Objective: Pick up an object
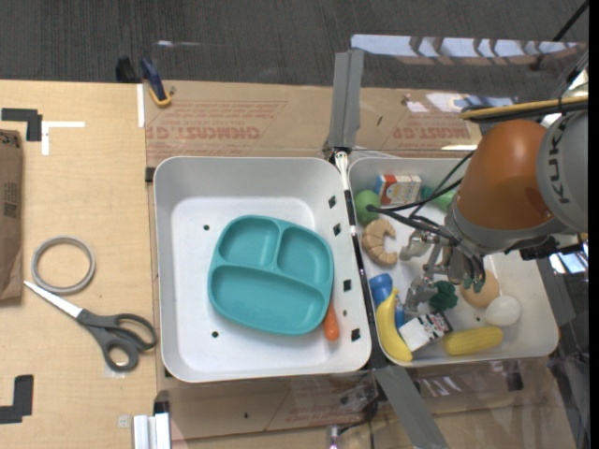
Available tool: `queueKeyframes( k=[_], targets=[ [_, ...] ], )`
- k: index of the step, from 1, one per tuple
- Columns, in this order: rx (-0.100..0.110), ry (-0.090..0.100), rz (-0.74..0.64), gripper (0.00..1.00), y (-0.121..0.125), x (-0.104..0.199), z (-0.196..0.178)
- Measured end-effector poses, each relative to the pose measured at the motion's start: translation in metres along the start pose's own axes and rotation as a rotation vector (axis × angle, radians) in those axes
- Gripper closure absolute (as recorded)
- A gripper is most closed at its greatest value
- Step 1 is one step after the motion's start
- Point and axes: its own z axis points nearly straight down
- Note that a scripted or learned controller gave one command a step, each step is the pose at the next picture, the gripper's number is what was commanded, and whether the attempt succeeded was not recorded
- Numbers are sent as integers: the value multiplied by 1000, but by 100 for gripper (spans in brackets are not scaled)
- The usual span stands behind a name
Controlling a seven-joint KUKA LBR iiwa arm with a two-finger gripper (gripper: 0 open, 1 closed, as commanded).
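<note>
You're looking at the arm [510, 181] reaching in from the right, hanging over the right bin [538, 344]. The gripper [440, 283] is sitting low in the middle of that bin, over the clutter. You can't tell how wide it's standing; the wrist and cables are covering it, and nothing is visibly sitting in it.

Candidate objects in the right bin:
- banana [391, 330] is lying at the near left, just left of the gripper
- blue piece [380, 286] is sitting just beyond the banana
- croissant [381, 238] is lying farther back on the left
- green ball [365, 202] is sitting at the far left corner
- small red-and-white carton [401, 190] is sitting beside the ball, to its right
- corn cob [473, 340] is lying at the near wall
- white egg [503, 311] is sitting just right of the corn, farther back
- dark green item [443, 297] is sitting right under the gripper

The left bin [187, 344] is holding a teal divided plate [271, 274] and an orange carrot [330, 325] at the plate's near right edge.

Left of the bins, scissors [108, 330] and a tape roll [63, 264] are lying on the bench [75, 204].
</note>
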Motion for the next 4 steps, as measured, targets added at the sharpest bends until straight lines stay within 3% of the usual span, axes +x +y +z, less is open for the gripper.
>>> queueKeyframes(
  k=[1, 2, 3, 4],
  targets=[
    [0, 0, 201, 0, -11, 29, 0],
    [-3, -29, 325, 0, -27, 51, -6],
    [1, -1, 489, 0, -64, -13, 0],
    [0, 1, 315, 0, -6, 10, 0]
  ],
)
